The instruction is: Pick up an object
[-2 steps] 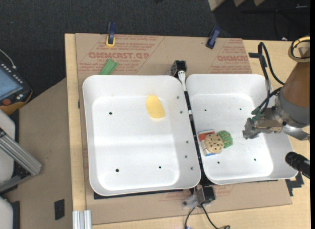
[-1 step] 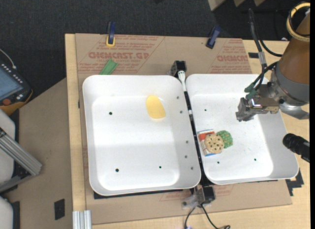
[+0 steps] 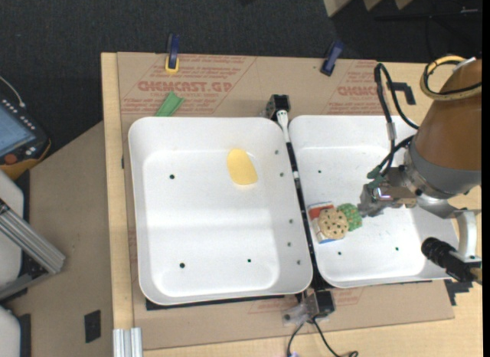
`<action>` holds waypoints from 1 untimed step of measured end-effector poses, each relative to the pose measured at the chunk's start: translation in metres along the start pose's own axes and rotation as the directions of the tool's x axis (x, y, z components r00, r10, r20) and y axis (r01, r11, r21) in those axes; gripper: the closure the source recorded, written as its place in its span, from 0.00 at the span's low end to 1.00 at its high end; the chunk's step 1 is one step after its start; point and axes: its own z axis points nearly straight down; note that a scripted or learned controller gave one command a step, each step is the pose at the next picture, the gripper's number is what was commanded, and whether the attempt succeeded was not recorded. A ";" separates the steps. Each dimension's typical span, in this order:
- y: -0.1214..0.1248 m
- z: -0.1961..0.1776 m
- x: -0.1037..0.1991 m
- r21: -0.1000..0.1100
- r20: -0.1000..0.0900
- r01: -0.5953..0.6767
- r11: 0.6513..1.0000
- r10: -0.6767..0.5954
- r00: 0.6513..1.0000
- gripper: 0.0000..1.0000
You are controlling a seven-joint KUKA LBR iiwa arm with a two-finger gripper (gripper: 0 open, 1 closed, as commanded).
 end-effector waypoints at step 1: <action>0.001 0.042 -0.017 -0.004 -0.001 0.001 1.000 -0.001 1.000 1.00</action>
